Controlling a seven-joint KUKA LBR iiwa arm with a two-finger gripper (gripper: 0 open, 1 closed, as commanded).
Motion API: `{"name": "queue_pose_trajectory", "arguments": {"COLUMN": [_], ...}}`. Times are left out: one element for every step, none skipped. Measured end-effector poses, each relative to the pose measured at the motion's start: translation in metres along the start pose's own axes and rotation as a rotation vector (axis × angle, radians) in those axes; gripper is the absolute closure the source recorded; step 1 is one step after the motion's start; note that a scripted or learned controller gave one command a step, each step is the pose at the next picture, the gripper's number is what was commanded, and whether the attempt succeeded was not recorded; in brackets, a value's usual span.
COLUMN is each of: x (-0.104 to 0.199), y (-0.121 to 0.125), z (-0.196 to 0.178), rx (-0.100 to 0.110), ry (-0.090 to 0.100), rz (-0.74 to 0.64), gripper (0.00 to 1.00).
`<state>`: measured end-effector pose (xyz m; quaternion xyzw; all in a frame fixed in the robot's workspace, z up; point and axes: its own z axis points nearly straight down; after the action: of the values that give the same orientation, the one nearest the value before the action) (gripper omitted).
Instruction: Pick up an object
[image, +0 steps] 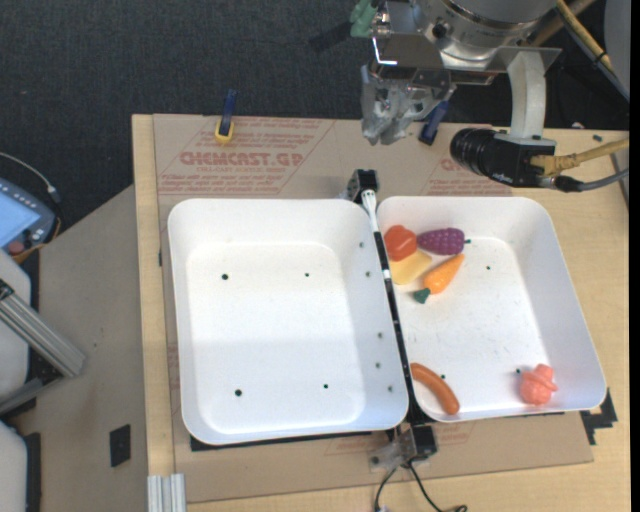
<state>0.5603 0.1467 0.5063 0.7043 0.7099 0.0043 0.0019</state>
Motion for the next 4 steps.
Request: {"name": "queue_pose_trajectory", "arguments": {"x": [-0.005,-0.004,-0.004,-0.004], "y": [0.000,0.000,0.000,0.001], "z": [0.004,-0.007,-0.007,-0.018], "rx": [0.008,0.003,0.005,0.000], "ry": [-0.003,-0.003,-0.003,-0.003], "rz": [0.007,0.006,0.007,0.006], "gripper": [0.00,1.00,0.00,1.00]}}
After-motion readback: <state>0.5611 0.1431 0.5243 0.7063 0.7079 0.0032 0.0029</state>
